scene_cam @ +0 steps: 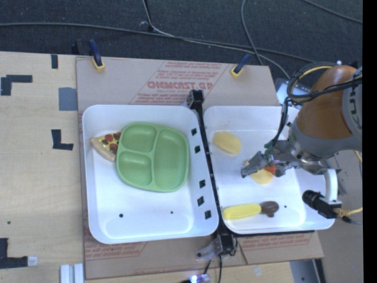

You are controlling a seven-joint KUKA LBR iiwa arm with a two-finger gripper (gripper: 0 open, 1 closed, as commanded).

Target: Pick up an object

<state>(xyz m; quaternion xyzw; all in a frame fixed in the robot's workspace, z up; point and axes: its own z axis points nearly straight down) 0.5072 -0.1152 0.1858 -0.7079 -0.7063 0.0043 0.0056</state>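
Observation:
In the right bin (294, 119), my gripper (259, 167) reaches in from the right and hangs low over a small pale yellow piece (263, 178) with a red-orange bit (271, 170) beside it. The gripper hides part of that piece. A yellow oval object (227, 142) lies up and to the left of the gripper. Near the bin's front wall lies a yellow banana-shaped object (241, 211), and a brown lump (270, 207) touches its right end.
The left bin (100, 211) holds a green divided plate (153, 156), with a pizza slice (105, 145) tucked against its left rim. A black divider (203, 170) runs between the bins. Cables cross the dark floor behind the bench.

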